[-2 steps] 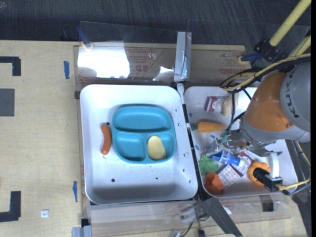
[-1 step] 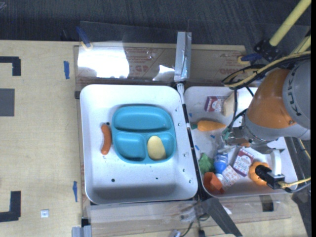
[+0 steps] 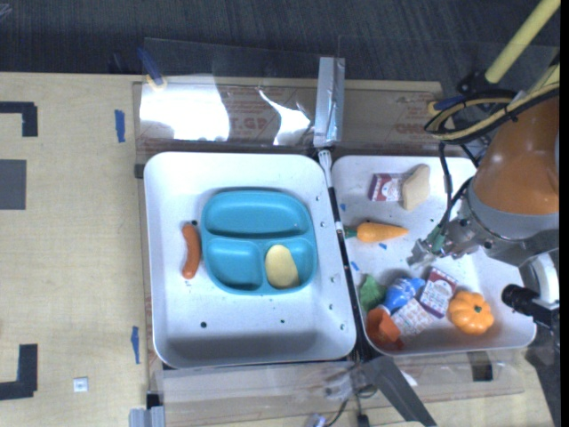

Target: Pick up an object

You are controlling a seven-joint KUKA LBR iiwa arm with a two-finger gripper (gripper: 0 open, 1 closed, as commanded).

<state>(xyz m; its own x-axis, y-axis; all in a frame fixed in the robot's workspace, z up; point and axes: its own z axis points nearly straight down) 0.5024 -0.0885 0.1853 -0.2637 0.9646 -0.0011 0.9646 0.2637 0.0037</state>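
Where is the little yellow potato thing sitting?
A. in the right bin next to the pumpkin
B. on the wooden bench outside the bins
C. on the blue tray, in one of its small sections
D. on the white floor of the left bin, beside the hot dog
C. The yellow potato lies in the lower right section of the blue tray, which sits in the left bin.
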